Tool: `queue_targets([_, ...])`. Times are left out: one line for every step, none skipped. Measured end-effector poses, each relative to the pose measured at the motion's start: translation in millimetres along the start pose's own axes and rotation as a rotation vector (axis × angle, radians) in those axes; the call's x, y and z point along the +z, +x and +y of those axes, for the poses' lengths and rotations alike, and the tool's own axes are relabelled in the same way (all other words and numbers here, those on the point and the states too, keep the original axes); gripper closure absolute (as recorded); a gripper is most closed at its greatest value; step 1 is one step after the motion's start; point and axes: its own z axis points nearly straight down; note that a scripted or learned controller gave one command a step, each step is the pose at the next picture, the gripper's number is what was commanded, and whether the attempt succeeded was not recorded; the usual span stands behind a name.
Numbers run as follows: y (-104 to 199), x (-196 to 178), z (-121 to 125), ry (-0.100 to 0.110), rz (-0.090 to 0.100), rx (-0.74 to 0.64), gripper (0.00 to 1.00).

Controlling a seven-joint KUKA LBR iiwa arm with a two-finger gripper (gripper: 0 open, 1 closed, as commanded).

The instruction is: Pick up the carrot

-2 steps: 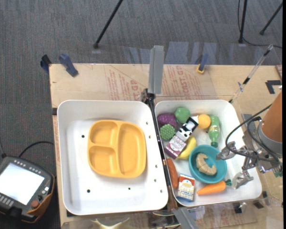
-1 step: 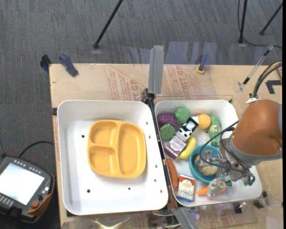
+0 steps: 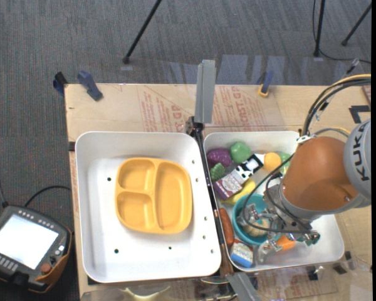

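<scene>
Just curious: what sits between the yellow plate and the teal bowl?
In the camera view, the two bins' adjoining walls and a slim reddish-orange toy lying beside them.

The arm (image 3: 338,168) is grey, with black letters "KU" showing on its casing, and a broad, rounded orange band above the wrist. Black and yellow cables loop over it. Below the band sits bare metal hardware.

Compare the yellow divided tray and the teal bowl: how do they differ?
The yellow tray lies in the left bin; the teal bowl sits in the right bin. The tray is much larger, flat and split into compartments; the bowl is round. The tray lies unobstructed; the arm partly hides the bowl.
</scene>
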Motion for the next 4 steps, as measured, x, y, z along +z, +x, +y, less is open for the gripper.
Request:
queue_targets([-1.2, -11.3, -1.8, 0.007, -0.003, -0.001, 1.0])
queue_targets([-7.8, -103.2, -83.4, 0.008, -0.009, -0.053, 1.0])
queue_targets([-7.0, -99.6, -80.8, 0.001, -0.003, -0.055, 0.0])
queue_targets([14.9, -9.2, -62.1, -0.002, 0.002, -0.027, 0.0])
